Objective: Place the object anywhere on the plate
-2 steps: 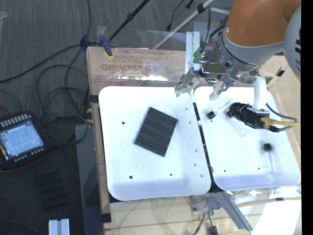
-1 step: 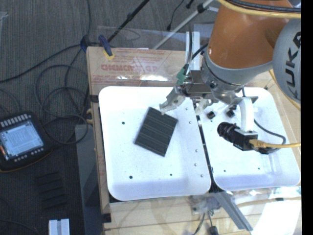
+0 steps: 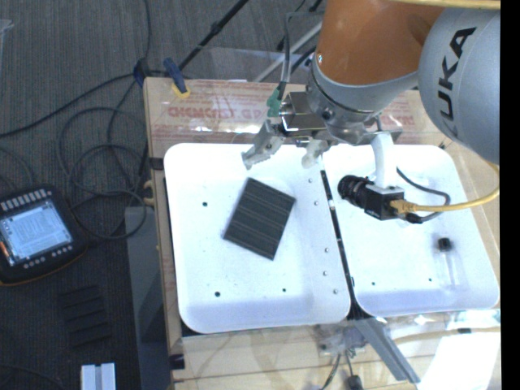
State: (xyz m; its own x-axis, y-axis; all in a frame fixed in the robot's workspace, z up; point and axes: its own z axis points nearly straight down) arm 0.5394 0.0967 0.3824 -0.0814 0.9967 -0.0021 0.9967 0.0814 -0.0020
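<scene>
A dark grey ribbed rectangular plate (image 3: 260,218) lies tilted in the left bin (image 3: 203,291). A small object with a black cap and a clear body (image 3: 445,254) lies in the right bin (image 3: 422,295), near its right side. My gripper (image 3: 286,153) hangs over the far edge of the left bin, just beyond the plate's far corner. Its two pale fingers (image 3: 260,150) stand apart, open, with nothing between them. The small object is far from the gripper, to the right and nearer the front.
A black cylindrical unit (image 3: 366,195) with a yellow cable hangs from the wrist over the right bin's left part. The big grey and orange arm (image 3: 382,39) covers the far right. A pendant (image 3: 32,230) lies on the floor at left.
</scene>
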